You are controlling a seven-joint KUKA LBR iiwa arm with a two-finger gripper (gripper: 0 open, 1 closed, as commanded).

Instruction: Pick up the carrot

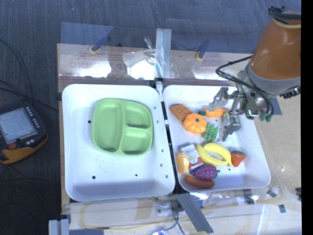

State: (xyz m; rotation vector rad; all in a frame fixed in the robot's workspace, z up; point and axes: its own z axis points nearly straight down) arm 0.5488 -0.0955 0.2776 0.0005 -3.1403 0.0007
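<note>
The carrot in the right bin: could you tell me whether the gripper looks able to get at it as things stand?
Probably yes. The gripper hangs right at the carrot, whose top is uncovered. The pumpkin and a green vegetable sit close beside it, so the fingers may bump them.

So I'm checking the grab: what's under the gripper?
The gripper hangs over an orange carrot beside the pumpkin. Its metal covers part of the carrot.
</note>
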